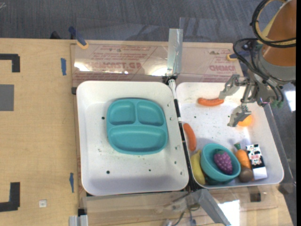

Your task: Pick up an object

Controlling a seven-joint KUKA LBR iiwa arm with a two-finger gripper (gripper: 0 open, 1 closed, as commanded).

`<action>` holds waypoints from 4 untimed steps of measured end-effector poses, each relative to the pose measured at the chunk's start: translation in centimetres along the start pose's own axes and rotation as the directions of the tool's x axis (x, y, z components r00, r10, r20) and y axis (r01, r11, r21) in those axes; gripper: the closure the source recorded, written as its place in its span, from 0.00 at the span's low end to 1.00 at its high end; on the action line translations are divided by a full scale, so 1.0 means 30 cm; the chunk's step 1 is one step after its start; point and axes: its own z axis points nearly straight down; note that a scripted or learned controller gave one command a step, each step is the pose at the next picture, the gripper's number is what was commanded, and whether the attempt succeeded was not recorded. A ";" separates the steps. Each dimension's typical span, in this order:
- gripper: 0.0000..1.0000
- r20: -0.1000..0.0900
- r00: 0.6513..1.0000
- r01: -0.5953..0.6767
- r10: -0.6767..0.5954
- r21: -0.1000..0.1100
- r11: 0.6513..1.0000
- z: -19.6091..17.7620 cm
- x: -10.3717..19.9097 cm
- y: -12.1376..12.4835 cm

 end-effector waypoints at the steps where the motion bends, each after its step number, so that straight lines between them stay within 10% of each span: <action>1: 0.00 -0.016 0.996 0.092 -0.092 -0.005 0.996 0.558 -0.193 -0.055; 3: 0.00 0.013 1.000 0.027 -0.027 -0.001 1.000 0.609 0.258 -0.363; 4: 0.00 0.019 0.996 0.082 -0.082 -0.011 0.997 0.608 0.259 -0.377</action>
